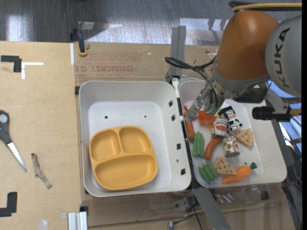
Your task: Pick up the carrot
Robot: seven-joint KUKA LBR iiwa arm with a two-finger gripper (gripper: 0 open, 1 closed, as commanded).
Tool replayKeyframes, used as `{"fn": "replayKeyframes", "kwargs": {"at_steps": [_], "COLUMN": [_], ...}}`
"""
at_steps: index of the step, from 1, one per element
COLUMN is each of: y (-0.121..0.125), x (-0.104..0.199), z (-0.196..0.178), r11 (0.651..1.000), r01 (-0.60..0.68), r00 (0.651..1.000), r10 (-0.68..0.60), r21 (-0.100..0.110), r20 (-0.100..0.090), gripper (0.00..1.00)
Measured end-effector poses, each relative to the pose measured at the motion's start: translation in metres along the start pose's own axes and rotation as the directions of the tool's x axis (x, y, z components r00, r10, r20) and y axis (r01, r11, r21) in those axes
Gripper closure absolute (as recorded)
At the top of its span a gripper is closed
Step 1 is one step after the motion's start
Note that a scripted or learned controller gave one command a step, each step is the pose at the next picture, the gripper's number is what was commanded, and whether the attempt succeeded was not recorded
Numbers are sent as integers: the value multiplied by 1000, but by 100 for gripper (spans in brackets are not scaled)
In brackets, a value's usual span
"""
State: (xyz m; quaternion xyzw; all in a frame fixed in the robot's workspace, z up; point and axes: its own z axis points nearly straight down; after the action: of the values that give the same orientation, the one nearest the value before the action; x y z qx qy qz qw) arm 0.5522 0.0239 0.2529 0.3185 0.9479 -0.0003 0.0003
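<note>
Glossy orange plastic carrot [238, 173], matt yellow plastic plate [123, 157], smooth white bins [124, 92], pale wood bench [38, 128].

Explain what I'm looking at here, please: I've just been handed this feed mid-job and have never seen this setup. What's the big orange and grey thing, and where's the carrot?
This is one fixed camera above a bench, looking down at a slant. The big orange and grey shape is a KUKA robot arm reaching in from the right. Its gripper hangs over the top left part of the right bin, among the toys. I can't tell whether it grips anything.

The right bin holds a jumble of toy food. The carrot, orange with a green top, lies near the bin's front edge, well away from the gripper. The left bin holds a yellow divided plate. Scissors lie on the bench at far left.
</note>
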Motion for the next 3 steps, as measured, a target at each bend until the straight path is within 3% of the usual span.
{"fn": "replayKeyframes", "kwargs": {"at_steps": [1,2,3], "y": [-41,-84,-102], "x": [52,7,-55], "z": [61,38,-63], "r11": [939,829,762], "r01": [343,559,648], "r00": [939,829,762], "r10": [-343,-559,-648], "r21": [-1,-1,0], "r20": [0,5,7], "gripper": [100,100,100]}}
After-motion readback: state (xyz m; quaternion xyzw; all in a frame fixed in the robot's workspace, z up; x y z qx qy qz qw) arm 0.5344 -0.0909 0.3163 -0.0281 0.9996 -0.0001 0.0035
